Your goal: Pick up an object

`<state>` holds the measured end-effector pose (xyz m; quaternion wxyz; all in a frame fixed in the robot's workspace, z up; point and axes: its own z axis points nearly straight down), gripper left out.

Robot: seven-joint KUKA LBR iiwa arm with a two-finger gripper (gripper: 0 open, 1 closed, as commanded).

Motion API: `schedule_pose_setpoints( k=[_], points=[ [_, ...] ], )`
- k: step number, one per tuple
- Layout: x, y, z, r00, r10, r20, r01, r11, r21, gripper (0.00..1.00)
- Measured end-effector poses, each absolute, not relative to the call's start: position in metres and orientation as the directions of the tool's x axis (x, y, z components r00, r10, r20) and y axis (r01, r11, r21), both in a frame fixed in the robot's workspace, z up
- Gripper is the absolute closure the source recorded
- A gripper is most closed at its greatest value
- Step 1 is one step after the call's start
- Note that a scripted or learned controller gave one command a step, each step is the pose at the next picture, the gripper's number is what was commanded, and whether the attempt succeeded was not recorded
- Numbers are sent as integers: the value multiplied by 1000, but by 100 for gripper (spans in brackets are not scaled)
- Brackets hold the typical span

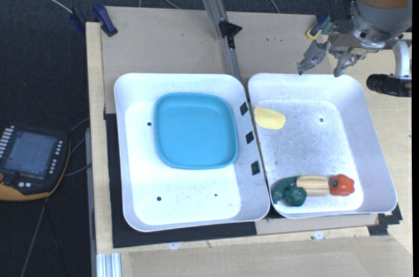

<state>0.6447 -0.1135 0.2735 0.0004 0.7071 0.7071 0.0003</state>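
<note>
A robot gripper (321, 66) hovers above the far rim of the right bin (366, 112), its fingers spread open and holding nothing. Inside that bin, a yellow piece (269, 118) lies near the left wall; a green item (290, 194), tan piece (313, 185) and red tomato-like toy (341, 184) line the near edge. The left bin (131, 138) holds a blue plate (196, 130).
</note>
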Motion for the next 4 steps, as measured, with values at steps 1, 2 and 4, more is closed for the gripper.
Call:
schedule_pose_setpoints(
  k=[1, 2, 4],
  points=[
    [643, -108, 212, -1, 1000, 1, 1000, 1, -4, 0],
    [643, -118, 161, 0, 1000, 0, 1000, 0, -4, 0],
    [638, -116, 115, 0, 1000, 0, 1000, 0, 2, 100]
  ],
)
